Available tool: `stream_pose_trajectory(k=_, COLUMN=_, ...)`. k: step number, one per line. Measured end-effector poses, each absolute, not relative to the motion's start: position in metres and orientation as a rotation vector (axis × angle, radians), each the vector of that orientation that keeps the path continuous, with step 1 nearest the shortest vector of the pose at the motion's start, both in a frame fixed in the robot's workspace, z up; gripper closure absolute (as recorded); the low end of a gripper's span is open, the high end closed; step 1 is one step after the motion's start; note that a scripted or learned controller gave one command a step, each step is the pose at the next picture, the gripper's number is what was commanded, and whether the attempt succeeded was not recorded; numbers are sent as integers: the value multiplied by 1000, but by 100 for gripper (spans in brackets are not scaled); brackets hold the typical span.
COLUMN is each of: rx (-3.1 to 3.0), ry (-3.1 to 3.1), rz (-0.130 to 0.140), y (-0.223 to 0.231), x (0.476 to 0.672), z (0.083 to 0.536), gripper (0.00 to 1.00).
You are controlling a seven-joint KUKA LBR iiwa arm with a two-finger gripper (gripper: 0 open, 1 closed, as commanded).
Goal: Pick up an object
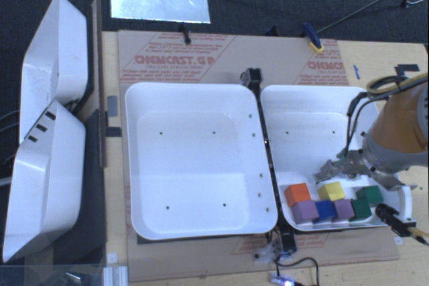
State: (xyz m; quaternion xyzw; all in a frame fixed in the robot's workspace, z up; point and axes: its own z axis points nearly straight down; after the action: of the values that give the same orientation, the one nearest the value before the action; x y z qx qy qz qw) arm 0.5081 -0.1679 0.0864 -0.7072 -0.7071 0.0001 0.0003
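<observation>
Several small blocks lie clustered at the front of the right bin: an orange block, a yellow block, a purple block, a blue block, a lighter purple block and green blocks. My gripper hangs just above and behind the yellow block, reaching in from the right under the arm's orange band. Nothing shows between it and the blocks.
The left bin sits beside the right one, the two rims meeting at a black divider. Two spare white bins lean at the far left. Cables run along the right bin's edge.
</observation>
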Motion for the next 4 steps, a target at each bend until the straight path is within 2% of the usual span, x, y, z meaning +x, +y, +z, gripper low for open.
stream_pose_trajectory(k=1, rx=-2222, ry=-2223, rz=-2, y=-168, x=509, z=97, gripper=100)
stream_pose_trajectory(k=2, rx=-2223, ry=-2234, rz=-16, y=-104, x=503, z=323, gripper=100)
stream_pose_trajectory(k=3, rx=-2215, ry=-2222, rz=6, y=-73, x=547, z=243, gripper=100)
stream_pose_trajectory(k=4, rx=-2220, ry=-2225, rz=-1, y=-72, x=619, z=227, gripper=100)
